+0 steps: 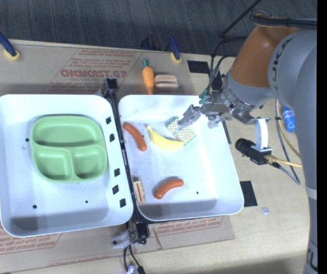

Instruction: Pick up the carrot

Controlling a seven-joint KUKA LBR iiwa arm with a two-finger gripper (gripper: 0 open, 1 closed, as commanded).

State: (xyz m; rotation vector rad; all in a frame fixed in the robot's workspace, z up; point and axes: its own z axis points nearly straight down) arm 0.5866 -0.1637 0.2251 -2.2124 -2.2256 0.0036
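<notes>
The carrot (147,79), orange with a green top, lies on the cardboard just beyond the far edge of the right bin (223,170), outside both bins. My gripper (188,116) hangs over the far right part of the right bin, above a small checkered packet (181,132). It is well to the right of the carrot and nearer the camera. Nothing shows in its grasp.
In the right bin lie a banana (164,140), two sausages (135,136) (168,187) and a small box (138,190). A beige and pink block (166,82) sits right beside the carrot. The left bin (3,170) holds a green divided tray (69,147). Clamps and cables line the far edge.
</notes>
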